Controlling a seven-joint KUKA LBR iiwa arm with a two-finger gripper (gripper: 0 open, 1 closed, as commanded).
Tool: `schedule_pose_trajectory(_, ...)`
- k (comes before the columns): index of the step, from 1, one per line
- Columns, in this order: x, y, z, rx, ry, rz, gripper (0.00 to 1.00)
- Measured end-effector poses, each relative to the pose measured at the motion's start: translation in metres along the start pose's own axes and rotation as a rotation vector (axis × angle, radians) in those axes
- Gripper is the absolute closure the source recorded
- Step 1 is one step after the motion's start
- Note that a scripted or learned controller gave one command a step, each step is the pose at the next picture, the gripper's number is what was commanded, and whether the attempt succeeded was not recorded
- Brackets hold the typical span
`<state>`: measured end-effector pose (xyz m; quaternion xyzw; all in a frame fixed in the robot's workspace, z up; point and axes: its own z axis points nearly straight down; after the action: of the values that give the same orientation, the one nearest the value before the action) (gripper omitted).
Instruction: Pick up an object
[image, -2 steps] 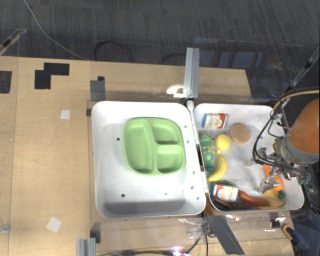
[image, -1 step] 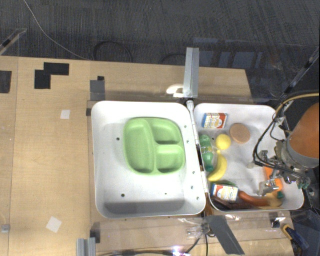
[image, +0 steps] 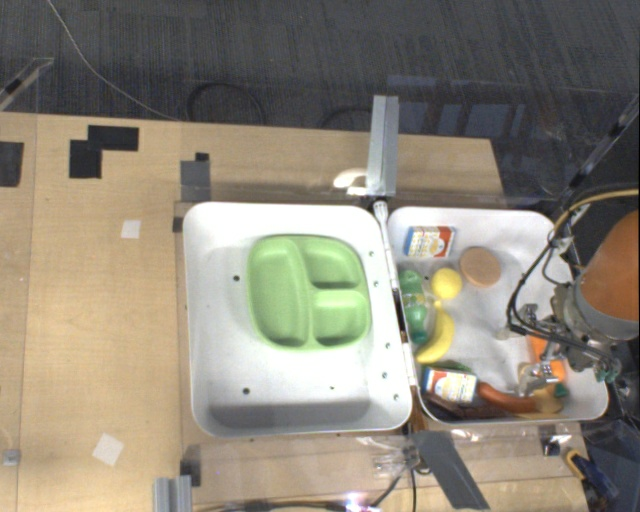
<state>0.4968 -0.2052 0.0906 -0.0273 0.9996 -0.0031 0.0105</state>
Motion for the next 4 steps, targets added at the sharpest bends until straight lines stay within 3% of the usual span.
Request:
schedule_pose_trajectory(1,-0.006,0.0,-0.014,0.005,-0.015,-0.008,1.0)
schedule_pose_trajectory(2,-0.046,-0.002,-0.079,-0.005,0.008,-0.31,1.0)
schedule_pose_trajectory(3,-0.12,-0.006,-0.116,-0.007,0.005,-0.603,1.0)
schedule_pose_trajectory(4,-0.177,-0.01,-0.156,-0.008,0.003,-0.785,1.0)
